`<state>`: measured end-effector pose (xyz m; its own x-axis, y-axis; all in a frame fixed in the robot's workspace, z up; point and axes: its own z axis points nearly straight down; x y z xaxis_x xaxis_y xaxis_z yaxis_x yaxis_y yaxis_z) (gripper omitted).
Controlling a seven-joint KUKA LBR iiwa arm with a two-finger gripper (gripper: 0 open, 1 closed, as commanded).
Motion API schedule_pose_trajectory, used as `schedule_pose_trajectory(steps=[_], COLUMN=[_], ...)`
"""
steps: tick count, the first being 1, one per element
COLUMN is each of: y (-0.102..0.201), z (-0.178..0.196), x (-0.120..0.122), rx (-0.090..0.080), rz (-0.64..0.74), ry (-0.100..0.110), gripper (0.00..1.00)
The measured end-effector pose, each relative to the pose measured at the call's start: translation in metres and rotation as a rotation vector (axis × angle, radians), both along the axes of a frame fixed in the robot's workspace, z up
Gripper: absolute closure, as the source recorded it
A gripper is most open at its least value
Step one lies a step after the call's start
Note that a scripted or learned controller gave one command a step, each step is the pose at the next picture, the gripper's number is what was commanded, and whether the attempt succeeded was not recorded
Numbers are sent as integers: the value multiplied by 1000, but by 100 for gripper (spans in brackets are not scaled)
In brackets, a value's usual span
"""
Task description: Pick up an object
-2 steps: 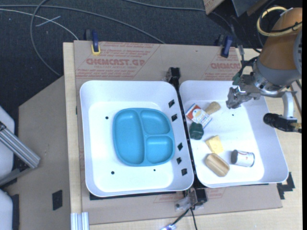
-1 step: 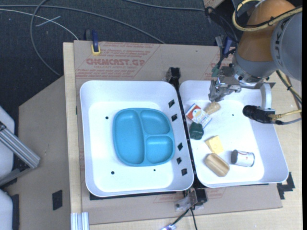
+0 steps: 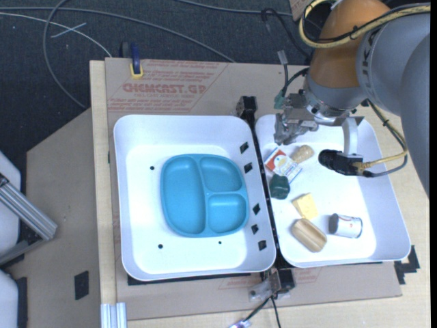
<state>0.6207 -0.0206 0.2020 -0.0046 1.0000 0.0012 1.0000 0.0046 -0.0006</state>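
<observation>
Single arm reaching in over the right bin [image 3: 382,203]. The gripper [image 3: 290,134] hangs above that bin's far corner, on the side shared with the left bin [image 3: 136,183]. Whether it is wide or narrow I cannot tell from this angle. Nothing is seen held in it.

Right bin contents:
- red-and-white packet [image 3: 277,161], just below the gripper, close to the shared edge
- pale beige piece [image 3: 301,153], just beside the packet, also near the gripper
- dark green piece [image 3: 278,186], against the shared edge, midway along
- yellow block [image 3: 305,205], near the middle of the bin
- tan loaf-shaped piece [image 3: 308,234], toward the near edge
- small white can [image 3: 345,225], on its side, beside the loaf piece but apart from it

Left bin: a blue divided plate [image 3: 203,195] in the middle, nothing on it. Both bins sit on the cardboard-covered worktop [image 3: 171,87].

Judgement: approach step, grasp not yet made. Likeliest targets are the packet or the beige piece, being nearest. They lie close together, so the next move calls for a descent centred on one alone. The packet is flat and near the bin wall, so it looks a poor grasp. The beige piece seems the better bet.
</observation>
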Motion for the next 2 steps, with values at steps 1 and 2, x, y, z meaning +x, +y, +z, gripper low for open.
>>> schedule_pose_trajectory(steps=[1,2], y=[53,100], z=[0,23], x=[10,8], rx=[0,1], rz=[0,0], ry=[-2,-3], gripper=[100,100])
